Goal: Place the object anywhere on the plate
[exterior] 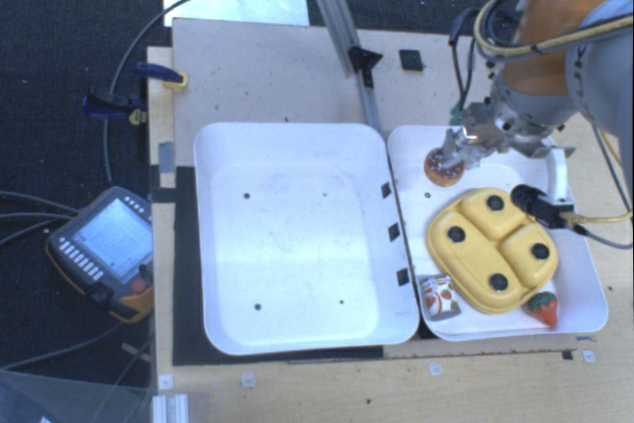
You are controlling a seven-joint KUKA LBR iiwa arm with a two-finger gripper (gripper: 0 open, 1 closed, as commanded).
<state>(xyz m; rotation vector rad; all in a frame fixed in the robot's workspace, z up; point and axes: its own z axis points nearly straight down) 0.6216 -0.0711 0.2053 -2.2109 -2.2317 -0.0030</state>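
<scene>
A handheld control pendant (104,253) lies on the dark floor left of the bench, cables trailing from it. The left bin (223,312) sits beside it. In the right bin (411,149), a small printed packet (439,296) rests at the near left corner. Farther back, a round brown doughnut-like object (444,168) lies flat on the bin floor, too round to show any long axis or heading. The gripper (458,145) hangs right above it, touching or nearly so; whether its fingers are parted or closed cannot be told. The yellow sectioned plate (474,243) lies near the object, a strawberry-like toy (543,309) at its near right.
</scene>
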